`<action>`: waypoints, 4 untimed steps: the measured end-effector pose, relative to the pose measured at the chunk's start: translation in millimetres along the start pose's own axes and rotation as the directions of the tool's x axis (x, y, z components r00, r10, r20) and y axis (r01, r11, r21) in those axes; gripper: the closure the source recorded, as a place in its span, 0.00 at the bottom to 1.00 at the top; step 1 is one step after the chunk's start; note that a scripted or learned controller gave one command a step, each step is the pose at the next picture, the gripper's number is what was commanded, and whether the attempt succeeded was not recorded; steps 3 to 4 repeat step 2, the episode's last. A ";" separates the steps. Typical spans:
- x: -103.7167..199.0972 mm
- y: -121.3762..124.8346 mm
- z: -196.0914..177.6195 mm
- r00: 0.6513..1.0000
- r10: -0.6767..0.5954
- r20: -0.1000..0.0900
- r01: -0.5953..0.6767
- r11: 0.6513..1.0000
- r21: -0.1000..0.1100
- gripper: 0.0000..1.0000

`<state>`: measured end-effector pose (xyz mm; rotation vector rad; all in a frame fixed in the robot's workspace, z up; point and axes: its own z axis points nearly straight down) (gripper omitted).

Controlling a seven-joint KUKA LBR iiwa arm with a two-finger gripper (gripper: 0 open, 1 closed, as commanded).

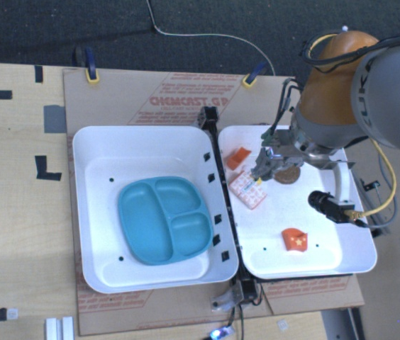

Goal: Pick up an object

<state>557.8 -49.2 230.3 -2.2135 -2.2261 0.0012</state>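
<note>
Your grey arm with the orange band [335,69] reaches in over the right shallow white plastic bin [349,261], and its jaws [266,167] hang low near that bin's upper left part. You cannot tell from this view whether the jaws are apart or together. Just below and left of the jaws lies a small pink-and-white checked packet [247,190], close to the tips. Just up and left of the jaws sits a small orange wedge-shaped piece [237,157]. Just right of the jaws a round brown disc [287,175] shows under the wrist. Well below and right of the jaws rests a small red block [295,239]. Far left of the jaws, the left white bin [86,147] holds a blue plastic divided tray with 3 compartments [164,219]. Both bins sit on the brown cardboard-covered table [179,98].
</note>
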 end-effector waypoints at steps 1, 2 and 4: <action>54.6 6.6 -7.0 1.000 -0.002 -0.001 0.002 1.000 -0.001 1.00; 109.2 1.7 7.0 1.000 -0.001 0.000 0.001 1.000 0.001 1.00; 109.2 1.7 7.0 1.000 -0.001 0.000 0.001 1.000 0.001 1.00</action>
